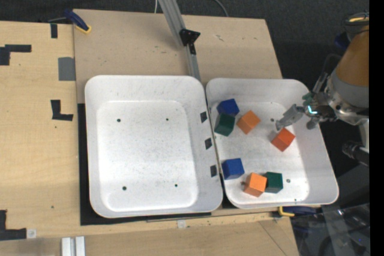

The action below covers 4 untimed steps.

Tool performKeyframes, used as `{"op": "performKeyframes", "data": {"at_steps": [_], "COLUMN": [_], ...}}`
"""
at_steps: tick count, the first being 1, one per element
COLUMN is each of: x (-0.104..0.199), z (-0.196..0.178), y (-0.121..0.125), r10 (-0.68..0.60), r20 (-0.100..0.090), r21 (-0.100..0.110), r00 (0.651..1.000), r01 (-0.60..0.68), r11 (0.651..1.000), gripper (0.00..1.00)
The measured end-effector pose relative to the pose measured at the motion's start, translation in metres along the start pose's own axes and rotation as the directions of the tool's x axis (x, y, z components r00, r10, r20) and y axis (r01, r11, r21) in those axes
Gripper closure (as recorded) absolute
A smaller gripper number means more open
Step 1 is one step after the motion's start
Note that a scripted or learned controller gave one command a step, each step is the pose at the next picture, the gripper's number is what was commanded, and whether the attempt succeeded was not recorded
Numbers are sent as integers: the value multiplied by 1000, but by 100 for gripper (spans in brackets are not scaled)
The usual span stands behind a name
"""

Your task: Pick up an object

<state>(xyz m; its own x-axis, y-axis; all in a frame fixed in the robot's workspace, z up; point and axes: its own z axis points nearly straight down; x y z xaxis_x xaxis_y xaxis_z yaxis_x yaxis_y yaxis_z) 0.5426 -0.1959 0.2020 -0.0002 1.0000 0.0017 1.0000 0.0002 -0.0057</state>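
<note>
While the left bin point(102, 99) lies bare, the right bin point(318, 186) crowds up: blue cube point(228, 107) touching green cube point(224, 124), orange cube point(248, 122) beside them (all untouched). Red-orange cube point(283, 139) sits just below the gripper point(300, 117), fingers spread apart, holding nothing.

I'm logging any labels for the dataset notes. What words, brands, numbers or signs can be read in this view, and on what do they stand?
None can be read. The small coloured cubes, such as the red-orange cube near the gripper, have plain faces. The two shallow white bins carry only dark specks. The black tape pieces on the wooden bench form shapes, not letters.
</note>
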Motion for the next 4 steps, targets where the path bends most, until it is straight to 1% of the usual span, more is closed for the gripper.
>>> {"op": "performKeyframes", "data": {"at_steps": [1, 2, 3, 4], "x": [0, 6, 4, 3], "z": [-2, 43, 83, 87], "y": [1, -3, 0, 5], "r10": [-2, -1, 0, 0], "r20": [1, 1, 8, 14], "r21": [-4, 1, -18, -29], "r00": [1000, 1000, 1000, 1000], "r01": [2, 1, 0, 1], "r11": [1000, 1000, 1000, 1000], "gripper": [0, 0, 0, 0]}}
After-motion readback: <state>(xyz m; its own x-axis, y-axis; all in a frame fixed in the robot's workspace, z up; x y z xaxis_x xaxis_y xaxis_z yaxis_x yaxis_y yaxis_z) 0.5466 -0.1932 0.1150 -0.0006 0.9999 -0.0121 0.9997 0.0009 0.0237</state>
